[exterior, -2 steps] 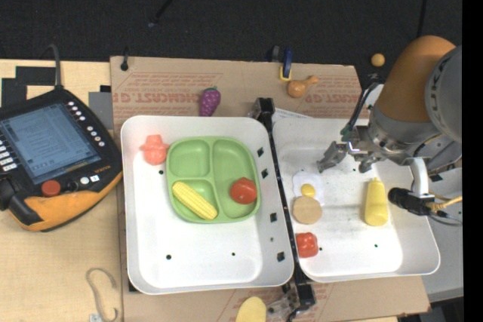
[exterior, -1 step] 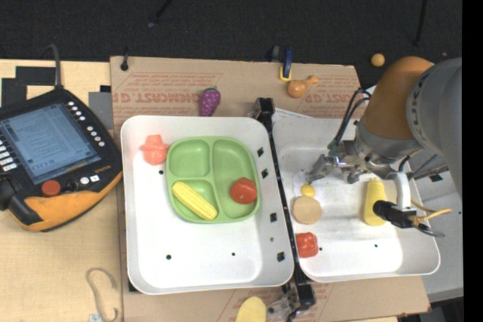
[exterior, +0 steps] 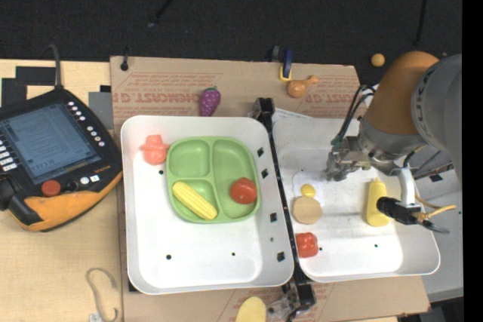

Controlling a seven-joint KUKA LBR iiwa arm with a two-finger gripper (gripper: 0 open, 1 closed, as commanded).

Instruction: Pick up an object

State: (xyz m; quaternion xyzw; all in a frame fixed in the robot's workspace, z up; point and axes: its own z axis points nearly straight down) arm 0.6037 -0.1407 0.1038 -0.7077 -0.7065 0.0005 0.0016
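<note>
Cannot tell if apart or together for the gripper, hanging over a bare spot of the right bin, with nothing seen in its grip. Could grab only air there, or bump the yellow bottle close by, or push away the little yellow ball and the round cookie. Counted in the right bin: one bottle, one ball, one cookie, one red block; in the left bin: one green plate holding one corn and one tomato, plus one pink toy.
</note>
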